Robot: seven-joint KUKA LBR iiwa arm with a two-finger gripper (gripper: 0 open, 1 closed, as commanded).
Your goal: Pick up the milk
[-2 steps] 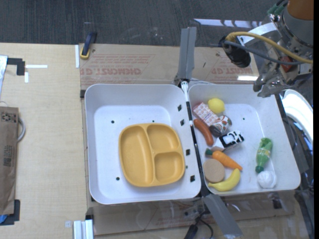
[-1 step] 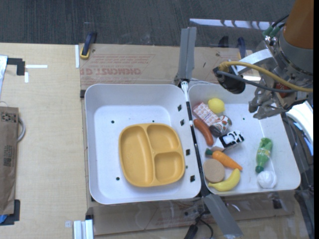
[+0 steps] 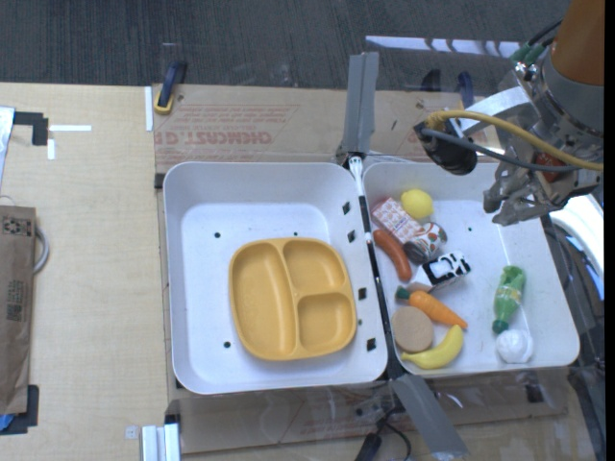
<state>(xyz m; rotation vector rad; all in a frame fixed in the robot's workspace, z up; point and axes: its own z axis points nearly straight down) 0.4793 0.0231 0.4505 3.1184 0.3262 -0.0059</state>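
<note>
1. Milk, the small black-and-white cow-patterned carton (image 3: 446,268), lies on its side on the floor of the right-hand shallow white bin (image 3: 562,353), so the pick is not yet done.
2. Just left of the carton lies a red-brown toy sausage (image 3: 390,253); just above it sit a brown-and-grey rounded toy (image 3: 425,241) and a pink-and-white wrapped packet (image 3: 398,219), with a yellow toy lemon (image 3: 417,203) beyond them.
3. Below the carton lie an orange toy carrot (image 3: 435,306), a tan round disc (image 3: 413,330) and a yellow toy banana (image 3: 438,350).
4. Right of the carton, well apart, lies a green plastic bottle (image 3: 508,295) with a white ball (image 3: 513,346) below it.
5. The two-finger gripper (image 3: 519,203) hangs above and to the right of the carton, near the bin's far right side, apart from every item. Nothing is between its fingers; how wide they stand I cannot tell.
6. Judged from this, all the work is left: moving over the carton, descending, closing and lifting. The crowded neighbours on the carton's left and top make a clean grasp doubtful.
</note>
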